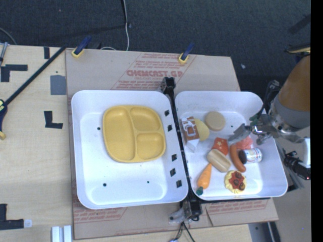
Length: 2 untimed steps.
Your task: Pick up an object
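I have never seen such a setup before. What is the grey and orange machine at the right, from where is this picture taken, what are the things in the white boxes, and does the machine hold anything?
The picture comes from one fixed camera above a bench, looking down at a slant. The machine at the right is a robot arm; its small metal end is a gripper, a two-finger hand for picking things up. It hangs over the right side of the right bin.

Two shallow white bins stand side by side. The left bin holds a yellow divided plate. The right bin holds toy food: a round tan bun, a hot dog, a carrot, a sausage, a small can and a small pizza.

I see nothing between the fingers, so I would not say it holds anything.
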{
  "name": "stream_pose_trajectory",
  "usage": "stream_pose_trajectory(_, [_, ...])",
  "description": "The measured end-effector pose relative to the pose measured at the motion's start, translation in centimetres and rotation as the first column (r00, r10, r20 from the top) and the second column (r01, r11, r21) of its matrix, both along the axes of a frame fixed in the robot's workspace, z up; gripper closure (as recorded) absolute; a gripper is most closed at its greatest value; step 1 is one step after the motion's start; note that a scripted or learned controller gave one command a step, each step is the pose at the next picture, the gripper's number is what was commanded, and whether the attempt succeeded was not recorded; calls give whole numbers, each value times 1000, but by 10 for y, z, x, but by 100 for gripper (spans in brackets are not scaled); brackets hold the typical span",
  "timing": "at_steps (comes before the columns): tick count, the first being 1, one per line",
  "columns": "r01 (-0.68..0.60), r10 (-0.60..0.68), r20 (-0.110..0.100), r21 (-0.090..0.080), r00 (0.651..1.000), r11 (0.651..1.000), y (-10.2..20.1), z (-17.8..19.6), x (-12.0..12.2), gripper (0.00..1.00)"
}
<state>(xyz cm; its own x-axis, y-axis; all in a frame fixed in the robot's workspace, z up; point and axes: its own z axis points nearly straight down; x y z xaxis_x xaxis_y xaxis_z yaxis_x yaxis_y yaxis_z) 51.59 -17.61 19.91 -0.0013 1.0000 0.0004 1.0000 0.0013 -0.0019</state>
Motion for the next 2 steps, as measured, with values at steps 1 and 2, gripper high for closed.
stream_pose_trajectory(1, [-1, 1, 0, -1, 1000, 1000, 40, -117, 30, 0])
stream_pose_trajectory(2, [-1, 1, 4, 1, 1000, 1000, 40, -103, 31, 100])
